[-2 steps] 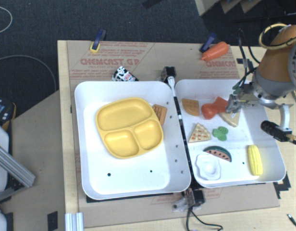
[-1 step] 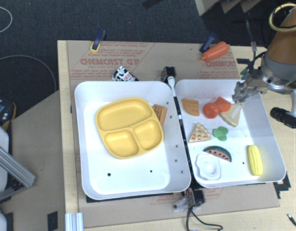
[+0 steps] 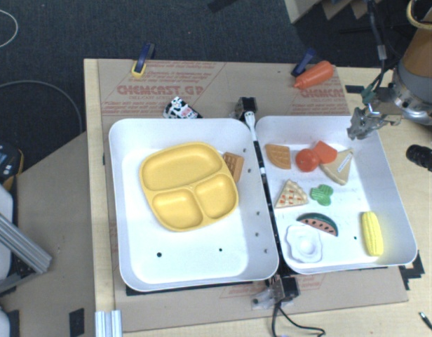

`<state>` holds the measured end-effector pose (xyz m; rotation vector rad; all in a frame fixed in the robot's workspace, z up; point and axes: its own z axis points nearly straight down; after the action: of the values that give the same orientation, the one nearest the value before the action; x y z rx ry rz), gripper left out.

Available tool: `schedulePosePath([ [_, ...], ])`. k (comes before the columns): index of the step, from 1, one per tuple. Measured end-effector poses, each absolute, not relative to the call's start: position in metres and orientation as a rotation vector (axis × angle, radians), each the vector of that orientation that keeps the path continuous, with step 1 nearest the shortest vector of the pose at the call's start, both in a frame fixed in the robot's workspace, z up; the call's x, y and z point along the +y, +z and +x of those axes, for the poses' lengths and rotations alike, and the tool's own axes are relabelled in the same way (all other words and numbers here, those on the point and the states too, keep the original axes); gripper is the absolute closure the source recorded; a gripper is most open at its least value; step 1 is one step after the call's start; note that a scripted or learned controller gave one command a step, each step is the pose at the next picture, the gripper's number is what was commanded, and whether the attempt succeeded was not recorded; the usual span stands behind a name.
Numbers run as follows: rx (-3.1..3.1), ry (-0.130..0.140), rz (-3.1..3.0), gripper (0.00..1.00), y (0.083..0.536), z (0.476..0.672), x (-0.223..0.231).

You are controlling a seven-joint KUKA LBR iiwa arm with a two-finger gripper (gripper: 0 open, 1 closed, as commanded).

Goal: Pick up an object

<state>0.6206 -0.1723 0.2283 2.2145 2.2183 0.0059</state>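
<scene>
bench (brown board) bears left bin and right bin.

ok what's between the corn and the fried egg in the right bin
In the camera view, a watermelon slice sits between the corn and the fried egg, slightly above their line; otherwise there is bare bin floor.

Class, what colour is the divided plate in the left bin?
Yellow: the divided plate shows best in the camera view.
</scene>
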Motion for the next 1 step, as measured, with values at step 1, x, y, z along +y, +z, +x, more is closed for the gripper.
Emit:
schedulePosePath([
  [1,2.229,-0.001,2.219,1.0,0.2218,0.606,-0.1278],
])
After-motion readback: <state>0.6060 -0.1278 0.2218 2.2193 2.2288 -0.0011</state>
